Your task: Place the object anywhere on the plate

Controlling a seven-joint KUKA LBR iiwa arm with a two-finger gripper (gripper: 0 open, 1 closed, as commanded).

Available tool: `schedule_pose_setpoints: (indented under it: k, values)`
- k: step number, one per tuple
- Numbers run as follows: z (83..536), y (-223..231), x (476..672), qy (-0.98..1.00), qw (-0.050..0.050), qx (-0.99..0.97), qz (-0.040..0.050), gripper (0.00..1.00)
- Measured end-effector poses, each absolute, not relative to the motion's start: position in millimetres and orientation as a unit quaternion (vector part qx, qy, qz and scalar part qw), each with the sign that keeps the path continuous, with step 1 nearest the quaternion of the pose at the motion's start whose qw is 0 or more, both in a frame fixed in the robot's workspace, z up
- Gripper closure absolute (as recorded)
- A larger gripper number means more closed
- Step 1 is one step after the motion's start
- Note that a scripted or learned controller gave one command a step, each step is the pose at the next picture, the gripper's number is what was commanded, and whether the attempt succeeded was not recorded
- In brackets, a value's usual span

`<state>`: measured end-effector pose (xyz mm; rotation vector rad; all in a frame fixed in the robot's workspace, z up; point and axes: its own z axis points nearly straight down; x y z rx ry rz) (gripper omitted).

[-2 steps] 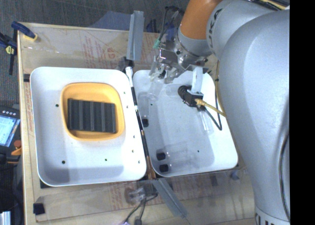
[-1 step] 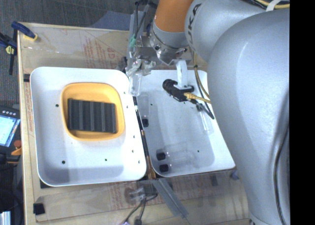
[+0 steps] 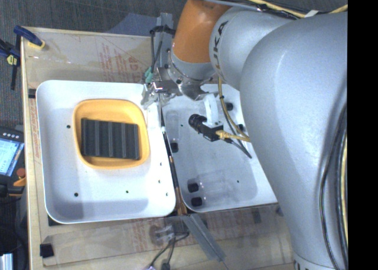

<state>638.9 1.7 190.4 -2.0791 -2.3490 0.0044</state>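
A yellow square plate (image 3: pixel 111 113) with rounded corners lies in the left white bin (image 3: pixel 59 192). A dark grey ribbed rectangular object (image 3: pixel 112 139) lies flat on the plate and covers most of its middle. My gripper (image 3: pixel 153 90) hangs over the back right corner of the left bin, by the seam between the two bins. It is up and to the right of the plate, apart from the ribbed object. Nothing can be seen held in it.
The right white bin (image 3: pixel 236 189) is largely covered by the grey arm (image 3: pixel 283 103) and its orange band (image 3: pixel 198 32). A black connector with a yellow cable (image 3: pixel 207 128) hangs over that bin. A blue clamp (image 3: pixel 28 35) sits at the bench's back left corner.
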Motion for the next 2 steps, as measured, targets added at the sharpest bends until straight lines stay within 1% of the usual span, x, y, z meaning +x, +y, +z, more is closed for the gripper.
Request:
schedule_pose_setpoints:
  k: [1,2]
  values:
    - [190.6,17.7,611.1,-0.827,0.002,-0.562,0.0019,1.00]
    - [190.7,17.2,611.2,-0.827,0.002,-0.562,0.0020,0.00]
